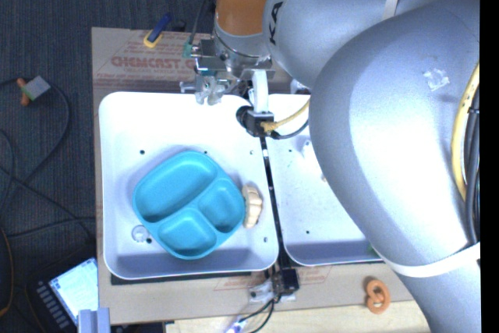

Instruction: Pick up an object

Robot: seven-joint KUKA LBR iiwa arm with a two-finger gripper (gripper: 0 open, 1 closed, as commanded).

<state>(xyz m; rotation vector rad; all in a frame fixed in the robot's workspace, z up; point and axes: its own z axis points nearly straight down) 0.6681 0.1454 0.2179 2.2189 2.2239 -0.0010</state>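
The gripper [209, 92] hangs over the far edge of the left bin [117, 168] — whether it is parted or closed I cannot tell. A blue divided tray [187, 203] lies near that bin's front edge, a tan object [253, 205] touching its right side.

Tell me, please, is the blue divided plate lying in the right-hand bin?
No, the blue divided plate lies in the left bin, beside a small tan object.

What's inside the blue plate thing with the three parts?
The blue divided plate in the left bin shows nothing in its three compartments. A tan object sits just outside its right edge. Whatever lies beneath the plate is covered.
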